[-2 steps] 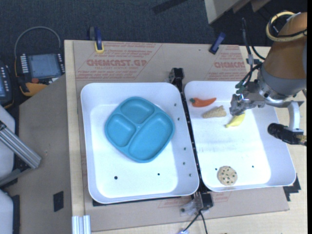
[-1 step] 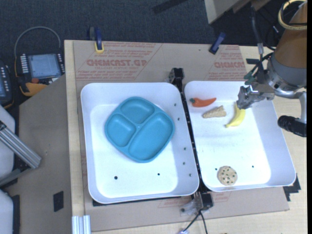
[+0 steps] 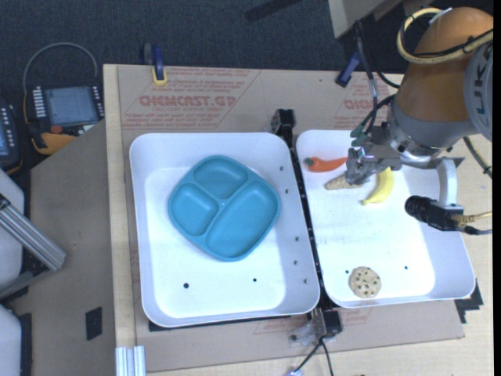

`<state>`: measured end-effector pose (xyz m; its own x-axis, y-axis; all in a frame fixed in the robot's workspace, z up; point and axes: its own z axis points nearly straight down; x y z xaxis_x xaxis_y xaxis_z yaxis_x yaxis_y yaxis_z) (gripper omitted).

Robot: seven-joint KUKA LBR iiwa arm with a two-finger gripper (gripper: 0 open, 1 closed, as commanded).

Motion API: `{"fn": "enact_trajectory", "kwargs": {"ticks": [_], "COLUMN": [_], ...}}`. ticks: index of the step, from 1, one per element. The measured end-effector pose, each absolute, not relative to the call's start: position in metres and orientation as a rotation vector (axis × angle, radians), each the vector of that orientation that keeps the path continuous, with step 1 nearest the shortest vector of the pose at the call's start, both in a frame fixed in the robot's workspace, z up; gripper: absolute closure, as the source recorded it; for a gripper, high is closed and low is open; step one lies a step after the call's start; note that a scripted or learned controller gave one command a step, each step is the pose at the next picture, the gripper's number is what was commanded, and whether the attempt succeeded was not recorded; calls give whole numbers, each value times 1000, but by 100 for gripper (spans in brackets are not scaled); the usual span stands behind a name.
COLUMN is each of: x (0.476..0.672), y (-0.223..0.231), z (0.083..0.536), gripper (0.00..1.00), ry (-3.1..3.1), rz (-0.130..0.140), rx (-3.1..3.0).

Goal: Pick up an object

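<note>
A: Item one, the likely target?

B: Tan cone-shaped piece [image 3: 337,182], lying flat in the right bin [image 3: 391,241], at about 11 o'clock of that bin's floor. The gripper [image 3: 358,171] hangs directly over its wider end.

A: Is it holding the piece?

B: Cannot tell; the wrist housing hides the tips from this angle. No object is visibly held.

A: Neighbours?

B: Orange carrot [image 3: 327,163], just beside the cone at its 11 o'clock, near the bin wall. Yellow banana [image 3: 380,188], just beside the gripper at its 4 o'clock. Cookie [image 3: 364,281], well apart, at 6 o'clock of the bin.

A: Further out?

B: Left bin [image 3: 156,210], holding a blue divided plate [image 3: 225,207] at its centre.

A: Risks?

B: Judgement only. Three small things crowd one corner, so a close could catch the banana or carrot with the cone, or nudge them apart. The cone tapers, so a squeeze may push it out sideways. The nearby wall could block a finger.
</note>
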<state>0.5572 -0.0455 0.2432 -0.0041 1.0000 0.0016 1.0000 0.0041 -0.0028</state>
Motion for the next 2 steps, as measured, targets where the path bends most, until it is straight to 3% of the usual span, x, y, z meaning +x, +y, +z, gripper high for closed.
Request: {"fn": "enact_trajectory", "kwargs": {"ticks": [2], "x": [552], "y": [64], "z": [223], "gripper": [100], "ry": [-2226], "rz": [0], "rx": [-2215]}}
